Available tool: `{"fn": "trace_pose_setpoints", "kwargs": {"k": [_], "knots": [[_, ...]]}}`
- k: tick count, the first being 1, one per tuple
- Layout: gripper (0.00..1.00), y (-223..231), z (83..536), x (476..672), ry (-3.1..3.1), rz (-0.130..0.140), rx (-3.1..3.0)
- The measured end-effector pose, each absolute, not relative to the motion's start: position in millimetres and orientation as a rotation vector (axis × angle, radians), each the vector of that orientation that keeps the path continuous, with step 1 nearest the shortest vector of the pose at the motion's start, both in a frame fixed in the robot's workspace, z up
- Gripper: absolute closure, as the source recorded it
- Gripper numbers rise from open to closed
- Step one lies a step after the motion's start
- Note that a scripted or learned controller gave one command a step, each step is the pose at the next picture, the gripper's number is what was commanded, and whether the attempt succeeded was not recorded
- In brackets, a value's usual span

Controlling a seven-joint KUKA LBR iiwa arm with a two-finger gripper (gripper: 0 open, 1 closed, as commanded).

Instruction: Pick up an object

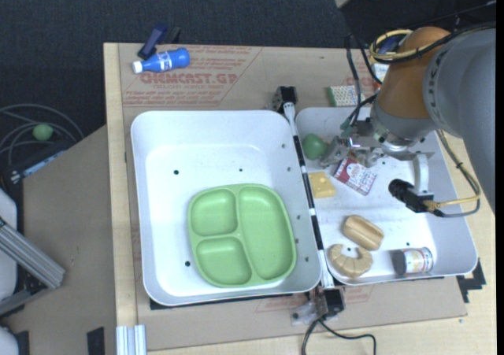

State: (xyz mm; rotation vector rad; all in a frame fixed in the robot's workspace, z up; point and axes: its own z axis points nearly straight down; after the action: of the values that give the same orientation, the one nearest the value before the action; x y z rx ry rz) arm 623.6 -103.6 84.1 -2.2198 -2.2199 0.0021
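Gripper (356, 149) over right bin (449, 212) near red-white packet (356, 176) and green ball (314, 145); finger state unclear.

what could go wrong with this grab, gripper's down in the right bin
The gripper sits among crowded things: a green ball, a red-and-white packet and a yellow block lie close together, so it might nudge or catch the wrong one. It is also near the bin wall, which could block a finger.

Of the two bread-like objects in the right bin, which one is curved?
The croissant, at the right bin's near edge. It bends like a crescent; the bread roll just behind it is a straight oval.
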Motion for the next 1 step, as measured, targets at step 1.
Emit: {"fn": "trace_pose_setpoints", "kwargs": {"k": [1], "knots": [[1.0,-103.7,94.9,624.3,-2.22,0.0,-2.221]]}}
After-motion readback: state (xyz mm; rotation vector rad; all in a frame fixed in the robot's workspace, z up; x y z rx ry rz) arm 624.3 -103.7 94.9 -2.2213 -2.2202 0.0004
